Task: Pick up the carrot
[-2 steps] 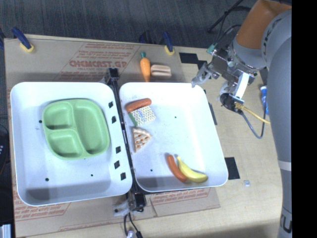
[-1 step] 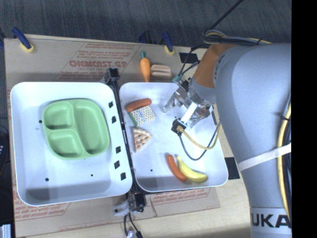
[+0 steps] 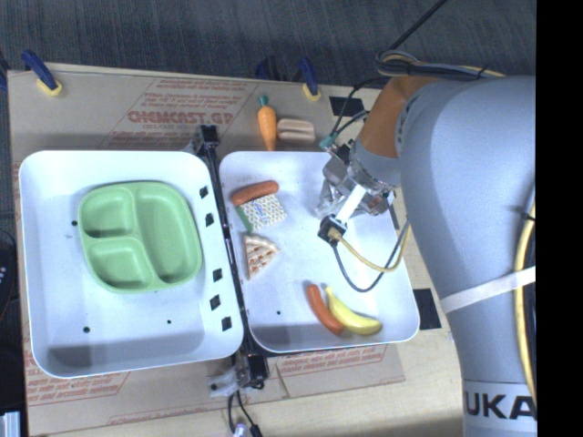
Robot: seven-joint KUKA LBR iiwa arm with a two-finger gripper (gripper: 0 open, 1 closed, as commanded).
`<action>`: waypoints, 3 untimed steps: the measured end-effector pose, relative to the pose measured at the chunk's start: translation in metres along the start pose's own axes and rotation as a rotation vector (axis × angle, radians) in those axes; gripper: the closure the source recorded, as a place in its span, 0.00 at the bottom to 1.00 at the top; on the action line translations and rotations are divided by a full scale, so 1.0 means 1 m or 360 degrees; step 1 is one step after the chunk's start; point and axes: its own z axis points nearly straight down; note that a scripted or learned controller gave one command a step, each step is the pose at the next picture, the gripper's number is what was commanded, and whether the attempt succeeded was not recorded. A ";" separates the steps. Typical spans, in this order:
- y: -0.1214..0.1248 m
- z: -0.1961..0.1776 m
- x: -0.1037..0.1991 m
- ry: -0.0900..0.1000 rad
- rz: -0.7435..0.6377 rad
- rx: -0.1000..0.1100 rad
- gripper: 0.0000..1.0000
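The carrot (image 3: 267,127) I am after is in neither bin. It lies on the cardboard sheet (image 3: 164,107), just beyond the far edge of the right bin (image 3: 287,326) and near that bin's far left corner, with its green top pointing away from the bin. Just beside it, further along the same edge, sits a tan layered block (image 3: 296,132), perhaps a toy sandwich; it is too small to be sure.

My gripper (image 3: 339,194) hangs over the far right part of the right bin, inside its rim and apart from the carrot. Nothing shows between my jaws, and from this slant I cannot tell whether they stand open or closed. I judge the reach has not begun in earnest, because I am over the bin floor while the target lies outside the wall.

Below me in the right bin are a sausage (image 3: 255,192), a checked piece (image 3: 264,211) and a waffle wedge (image 3: 260,255) along the left edge. A banana (image 3: 353,318) and a second sausage (image 3: 319,305) lie together by the near edge. The green divided plate (image 3: 141,235) lies in the left bin (image 3: 55,326).

To take the carrot I expect I must cross the far rim and close across its narrow width. The block beside it leaves little room for a jaw on that side, so a nudge there could push both things.
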 end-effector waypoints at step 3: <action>-0.013 0.010 -0.055 0.0003 0.0472 -0.0004 1.00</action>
